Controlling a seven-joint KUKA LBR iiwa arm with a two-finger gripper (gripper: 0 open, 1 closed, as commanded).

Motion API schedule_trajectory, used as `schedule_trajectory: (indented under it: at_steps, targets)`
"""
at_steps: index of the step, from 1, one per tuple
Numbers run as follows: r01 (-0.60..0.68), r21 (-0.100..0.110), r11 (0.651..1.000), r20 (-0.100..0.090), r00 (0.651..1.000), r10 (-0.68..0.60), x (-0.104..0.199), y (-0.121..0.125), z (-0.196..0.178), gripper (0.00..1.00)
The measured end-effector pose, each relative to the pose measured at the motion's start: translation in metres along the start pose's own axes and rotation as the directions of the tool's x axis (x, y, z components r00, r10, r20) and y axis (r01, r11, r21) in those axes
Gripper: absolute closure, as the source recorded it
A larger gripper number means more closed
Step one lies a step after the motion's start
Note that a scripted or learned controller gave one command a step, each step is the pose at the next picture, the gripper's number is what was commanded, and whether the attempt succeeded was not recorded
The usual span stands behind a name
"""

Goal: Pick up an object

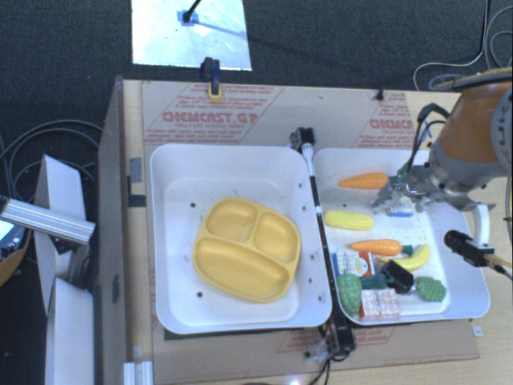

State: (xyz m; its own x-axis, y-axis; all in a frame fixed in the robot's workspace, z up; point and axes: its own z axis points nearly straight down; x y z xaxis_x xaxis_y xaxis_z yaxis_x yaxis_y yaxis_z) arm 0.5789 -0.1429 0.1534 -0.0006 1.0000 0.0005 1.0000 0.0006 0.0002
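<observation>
The right bin [473,295] holds several toy foods. An orange carrot [365,181] lies at the back, with a yellow corn cob [349,219] in front of it. Nearer the front are a second carrot [377,247], a banana [415,257], a broccoli [431,289], a green vegetable [349,289], a small carton [351,263] and a red-and-white box [378,303]. My gripper [399,201] hangs low over the bin's back middle, just right of the back carrot and above a small pale blue-white item [401,209].
In the left bin [172,215] lies a yellow divided plate [247,249]. A black piece [397,275] sits among the toys. The grey and orange arm [473,143] covers the right bin's back right corner. A black clamp [304,140] stands at the ridge between the bins.
</observation>
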Motion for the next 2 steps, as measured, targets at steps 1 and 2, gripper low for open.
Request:
schedule_trajectory:
  at_steps: [1, 2]
  targets:
    - [0.001, 0.004, 1.0, -0.002, 1.0, -0.001, 0.037, -0.035, 0.072, 0.0]
    - [0.007, 0.011, 1.0, 0.0, 1.0, -0.007, -0.039, 0.071, 0.068, 0.0]
